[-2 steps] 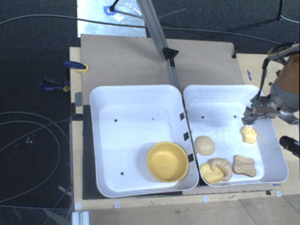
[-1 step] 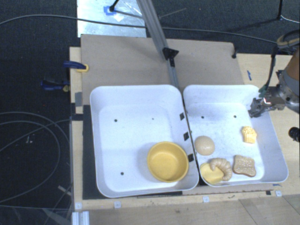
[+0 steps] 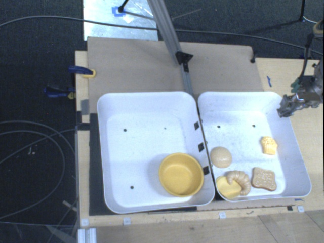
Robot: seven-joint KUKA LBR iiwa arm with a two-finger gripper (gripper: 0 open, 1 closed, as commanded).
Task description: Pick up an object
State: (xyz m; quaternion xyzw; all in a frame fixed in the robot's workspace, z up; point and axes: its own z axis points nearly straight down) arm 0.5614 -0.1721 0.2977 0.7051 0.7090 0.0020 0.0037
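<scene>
My gripper [image 3: 286, 108] hangs at the far right edge of the right bin [image 3: 238, 105], above its rim, with nothing seen between its tips. In that bin lie a small yellow fries piece [image 3: 269, 145], a round beige bun [image 3: 221, 157], a slice of toast [image 3: 264, 178], a croissant [image 3: 240, 179] and a yellow wedge [image 3: 228, 188] under it. A yellow bowl [image 3: 180, 174] sits in the left bin [image 3: 126, 120] near its front right corner. The fries piece is the object closest to the gripper, down and to the left of it.
A slanted grey pole [image 3: 167, 27] runs from the top down to the seam between the bins. Clamps [image 3: 81, 72] sit at the bench's left edge. Cables lie on the dark floor at left.
</scene>
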